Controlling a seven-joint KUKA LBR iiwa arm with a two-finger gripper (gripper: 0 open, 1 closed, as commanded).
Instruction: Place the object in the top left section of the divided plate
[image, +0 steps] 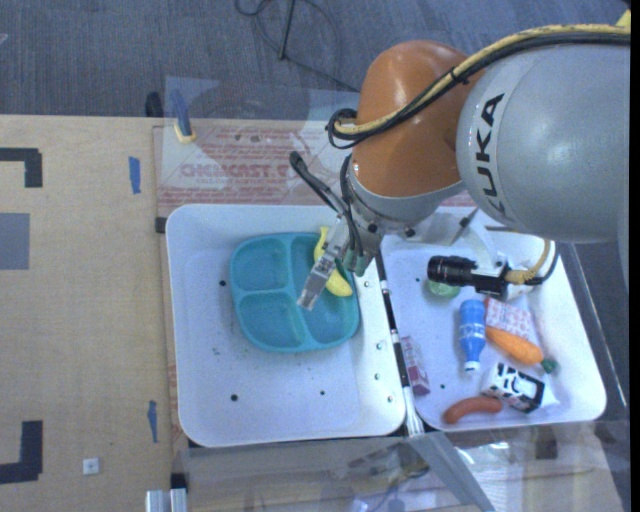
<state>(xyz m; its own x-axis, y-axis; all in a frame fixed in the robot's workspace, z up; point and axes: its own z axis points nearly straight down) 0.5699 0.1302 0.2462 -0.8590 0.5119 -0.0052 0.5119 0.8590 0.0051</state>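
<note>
1. Arm (520, 130) is extended in from the upper right of the frame, wrist angled down-left over the left bin (200, 400).
2. Gripper (318, 285) is positioned above the divided plate (290, 335), right side.
3. Yellow object (338, 283) is seen just beside the fingertips; finger state cannot be told.

"KUKA" in black letters on the grey arm (545, 130); the cardboard's (240, 170) red print is unreadable

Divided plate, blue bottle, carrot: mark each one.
Divided plate (262, 268), camera view, top left section floor.
Blue bottle (471, 334), camera view, middle of body.
Carrot (514, 346), camera view, orange body.
</note>
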